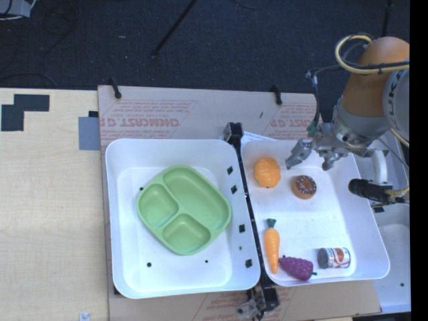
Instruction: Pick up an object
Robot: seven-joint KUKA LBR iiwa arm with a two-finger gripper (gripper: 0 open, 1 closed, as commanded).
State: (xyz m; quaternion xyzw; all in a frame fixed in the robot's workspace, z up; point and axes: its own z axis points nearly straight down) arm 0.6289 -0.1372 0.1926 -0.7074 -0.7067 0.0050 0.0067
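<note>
Two white bins side by side on the bench (53,199).

Left bin (134,159): one green divided plate (184,209), three compartments, lying flat and rotated a bit, roughly mid-bin. Nothing sits in its compartments.

Right bin (364,229): five items.
- orange fruit (267,172), upper left of the bin, near the divider.
- chocolate donut (303,186), just right of the orange, apart from it.
- carrot (271,244), lower left, lying lengthwise along the divider side, green top pointing up-frame.
- purple grapes (296,267), at the bottom edge, touching or nearly touching the carrot tip; can't tell which.
- small can (334,257), on its side, right of the grapes, near the bottom right corner.

Gripper (313,156) comes in from the right over the upper part of the right bin. The fingers (297,155) are spread apart, released, with nothing between them. One finger angles down-left toward the gap between orange and donut; the other points down on the donut's upper right.

Nearest objects: the donut sits just below the fingers, the orange to their lower left. Neither is between the fingers. Carrot, grapes and can lie well apart from the gripper at the bin's near end.
</note>
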